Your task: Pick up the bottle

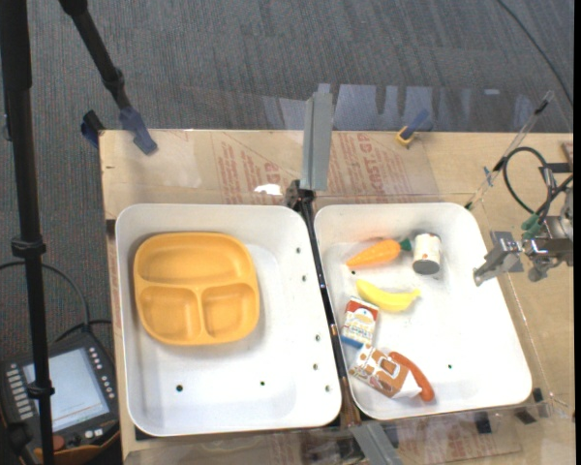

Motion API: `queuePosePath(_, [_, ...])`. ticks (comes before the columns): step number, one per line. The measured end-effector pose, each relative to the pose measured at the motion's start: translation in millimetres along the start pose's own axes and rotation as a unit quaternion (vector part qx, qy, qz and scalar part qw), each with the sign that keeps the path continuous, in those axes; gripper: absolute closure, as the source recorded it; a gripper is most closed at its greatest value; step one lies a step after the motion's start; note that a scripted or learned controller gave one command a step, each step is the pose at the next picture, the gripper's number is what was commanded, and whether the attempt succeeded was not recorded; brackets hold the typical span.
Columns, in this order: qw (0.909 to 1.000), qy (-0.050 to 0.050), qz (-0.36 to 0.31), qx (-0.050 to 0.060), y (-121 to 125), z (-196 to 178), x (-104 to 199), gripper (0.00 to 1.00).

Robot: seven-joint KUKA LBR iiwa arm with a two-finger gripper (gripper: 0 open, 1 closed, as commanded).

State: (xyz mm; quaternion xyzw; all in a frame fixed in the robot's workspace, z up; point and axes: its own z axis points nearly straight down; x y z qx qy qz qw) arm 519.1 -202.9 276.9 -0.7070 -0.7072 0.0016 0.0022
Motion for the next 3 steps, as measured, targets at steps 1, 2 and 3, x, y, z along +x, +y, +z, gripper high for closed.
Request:
queuePosePath(1, [0.9855, 0.001, 0.170, 0.003, -29.9, 83.9, 70.2, 0.00])
queuePosePath(2, [0.9910, 0.000, 0.134, -0.004, -40.1, 160.5, 118.9, 0.00])
queuePosePath(3, [0.9952, 0.000, 0.098, 0.001, -18.3, 67.6, 22.7, 0.00])
